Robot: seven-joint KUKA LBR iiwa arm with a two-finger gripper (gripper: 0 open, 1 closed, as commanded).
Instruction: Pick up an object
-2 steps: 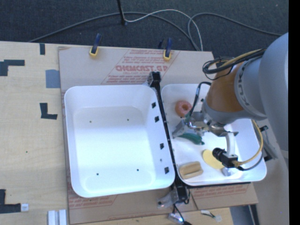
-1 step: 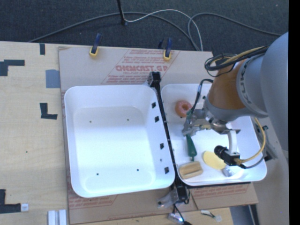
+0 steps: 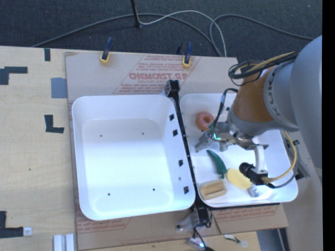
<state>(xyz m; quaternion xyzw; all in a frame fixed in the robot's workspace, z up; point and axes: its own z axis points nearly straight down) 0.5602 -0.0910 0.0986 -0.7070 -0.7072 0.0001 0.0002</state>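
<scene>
Right-hand white bin (image 3: 277, 195), beside the bare left-hand white bin (image 3: 125, 161) on the counter (image 3: 31, 156); contents, placed relative to the green leaf-shaped piece (image 3: 216, 162) near mid-bin. Orange ring-shaped object (image 3: 204, 121): up and left of the green piece, toward the far wall; probably light, possibly soft; best taken across its rim. Green piece itself: thin, flat, likely light and slippery; best pinched across the narrow width. Tan block (image 3: 212, 190): just below the green piece, near the front wall; looks stiff, flat-sided, easiest to grip across its short sides. Yellow rounded piece (image 3: 238, 180): just right of the block; smooth, likely to slip. Claw (image 3: 215, 138): poised just above the green piece, between it and the ring; open or closed cannot be told; nothing visibly held.
</scene>
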